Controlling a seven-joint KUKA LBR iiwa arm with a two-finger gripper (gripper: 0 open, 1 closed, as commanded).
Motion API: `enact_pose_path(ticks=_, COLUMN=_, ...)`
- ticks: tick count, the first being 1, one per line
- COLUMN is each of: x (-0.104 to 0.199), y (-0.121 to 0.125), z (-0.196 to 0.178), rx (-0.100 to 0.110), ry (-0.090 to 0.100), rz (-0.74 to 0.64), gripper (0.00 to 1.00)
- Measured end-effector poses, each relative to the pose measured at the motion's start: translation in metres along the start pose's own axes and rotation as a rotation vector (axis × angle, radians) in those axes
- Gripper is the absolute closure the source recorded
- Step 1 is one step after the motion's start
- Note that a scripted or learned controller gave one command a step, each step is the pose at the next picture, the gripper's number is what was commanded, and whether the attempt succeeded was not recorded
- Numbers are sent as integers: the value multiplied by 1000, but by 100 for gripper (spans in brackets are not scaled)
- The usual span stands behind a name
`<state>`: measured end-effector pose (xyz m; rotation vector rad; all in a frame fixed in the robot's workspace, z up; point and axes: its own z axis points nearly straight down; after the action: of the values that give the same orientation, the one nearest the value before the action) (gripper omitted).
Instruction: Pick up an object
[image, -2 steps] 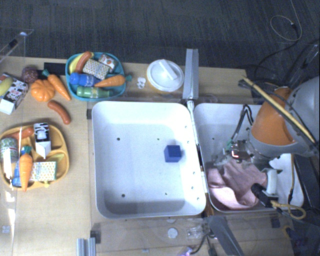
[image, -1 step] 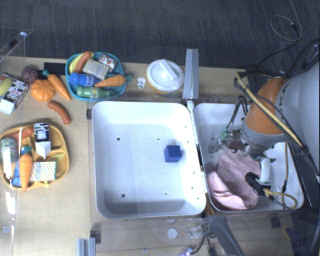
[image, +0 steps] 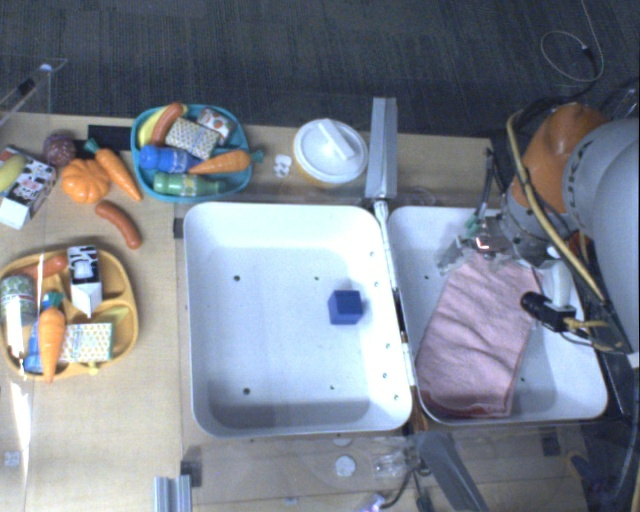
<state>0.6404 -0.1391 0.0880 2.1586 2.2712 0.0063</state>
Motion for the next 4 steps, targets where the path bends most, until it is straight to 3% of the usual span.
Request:
enact_pose_path(ticks=1, x=15, y=-64, z=-2, rx=-5, ry=0, rz=-114, gripper=0)
enact_pose_path(ticks=2, x=-2, y=-131, z=-4, rx=-8, ry=-3, rz=-173, gripper=0)
enact_pose_path(ticks=3, x=-24, y=-78, z=-2, rx=-6, ry=-2, rz=-86, gripper=0)
enact_pose_path(ticks=4, x=-6, y=-108, z=-3, rx=-9, ry=-3, rz=-198, gripper=0)
